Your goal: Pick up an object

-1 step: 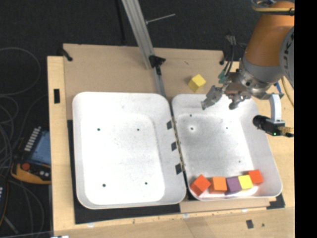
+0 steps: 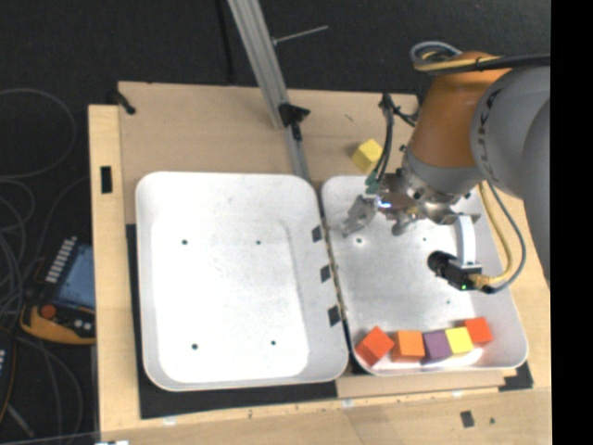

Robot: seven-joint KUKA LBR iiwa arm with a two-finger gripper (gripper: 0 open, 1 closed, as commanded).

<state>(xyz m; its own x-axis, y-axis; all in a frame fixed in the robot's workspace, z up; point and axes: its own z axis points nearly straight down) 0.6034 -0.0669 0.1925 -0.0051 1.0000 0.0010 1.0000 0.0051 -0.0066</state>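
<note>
a grey robot arm with an orange band reaches in over the right bin (image 2: 519, 341), one of two shallow white bins side by side on a wooden bench (image 2: 204, 128). its end effector (image 2: 378, 216) hangs above the far end of the right bin, near the divide with the left bin (image 2: 157, 211); two metal fingers splay apart with nothing between them.

the things to pick lie along the near wall of the right bin, in a row touching one another: an orange-red block (image 2: 375, 344), an orange block (image 2: 409, 344), a purple block (image 2: 435, 344), a yellow block (image 2: 460, 341) and a red-orange block (image 2: 478, 331). a further yellow block (image 2: 368, 154) sits on the bench just beyond the right bin's far edge.

judged from this, the arm is at the approach step, no grasp made. the next move calls for travelling toward the row at the near wall, lowering, and closing on one block, which is awkward since they are packed tight.
</note>
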